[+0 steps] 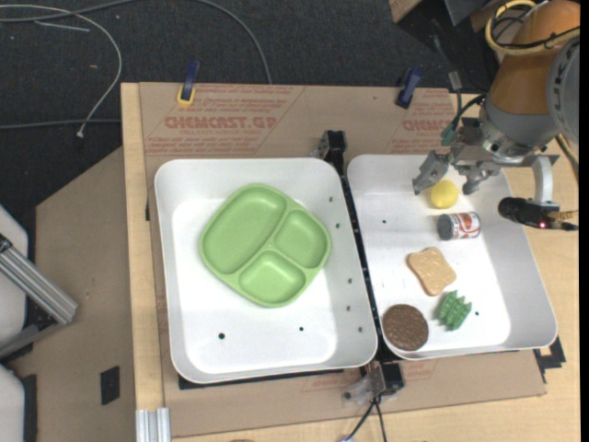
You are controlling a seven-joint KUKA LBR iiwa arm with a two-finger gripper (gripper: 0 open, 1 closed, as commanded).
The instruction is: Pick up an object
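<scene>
Camera view: gripper (448, 175) poised over the yellow lemon (444, 193) in the right bin (529, 274).

Its fingers stand spread apart, astride the top of the lemon, nothing clamped. The round fruit could roll or squirt out as they close, perhaps nudging the can (458, 226) just below. The arm's bulk hides the wrist; whether the fingertips touch the lemon or hover above it is hard to tell. Toast (431, 270), a brown disc (405, 326) and a green toy (453, 308) lie well apart, nearer the camera.
</scene>
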